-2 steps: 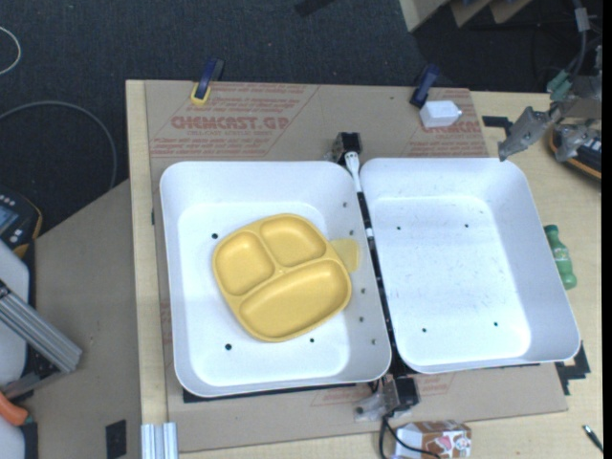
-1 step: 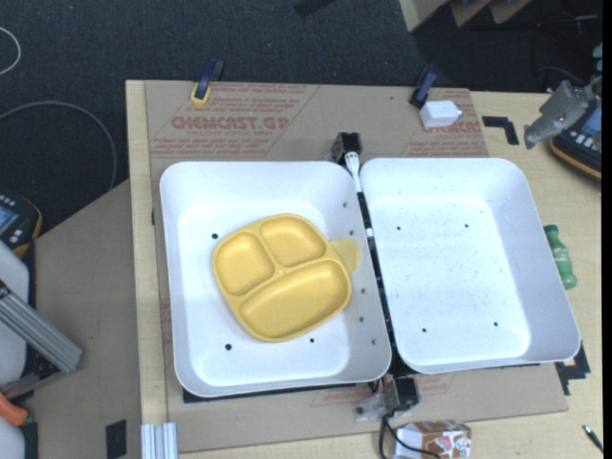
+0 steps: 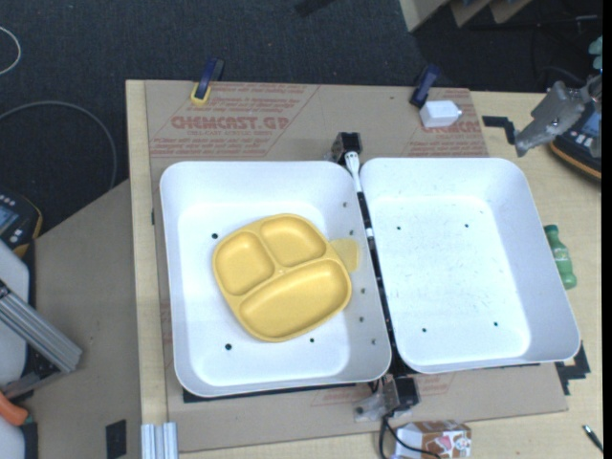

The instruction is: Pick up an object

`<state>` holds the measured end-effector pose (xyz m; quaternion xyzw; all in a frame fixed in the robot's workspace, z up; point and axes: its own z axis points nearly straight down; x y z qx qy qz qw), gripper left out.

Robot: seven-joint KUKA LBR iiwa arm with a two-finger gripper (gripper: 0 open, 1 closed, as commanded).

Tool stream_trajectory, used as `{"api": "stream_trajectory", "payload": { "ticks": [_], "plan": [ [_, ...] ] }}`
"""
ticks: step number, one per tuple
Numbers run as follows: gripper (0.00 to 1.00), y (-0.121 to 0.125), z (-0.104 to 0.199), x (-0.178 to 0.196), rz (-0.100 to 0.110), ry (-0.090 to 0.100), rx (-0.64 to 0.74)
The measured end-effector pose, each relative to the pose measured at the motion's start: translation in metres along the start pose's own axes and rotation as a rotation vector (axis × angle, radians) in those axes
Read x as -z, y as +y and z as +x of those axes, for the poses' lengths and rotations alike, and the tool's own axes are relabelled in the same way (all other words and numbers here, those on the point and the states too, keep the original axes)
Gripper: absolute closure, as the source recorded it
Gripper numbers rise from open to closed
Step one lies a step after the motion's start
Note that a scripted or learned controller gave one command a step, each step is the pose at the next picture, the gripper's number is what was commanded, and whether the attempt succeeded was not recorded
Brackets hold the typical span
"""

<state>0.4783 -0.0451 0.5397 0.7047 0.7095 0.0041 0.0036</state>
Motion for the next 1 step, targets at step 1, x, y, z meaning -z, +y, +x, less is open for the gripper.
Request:
{"api": "stream_trajectory", "payload": {
  "ticks": [1],
  "plan": [
    [1.00, 0.0022, -0.0027, 0.0070, 0.003, -0.002, -0.005]
  ]
}}
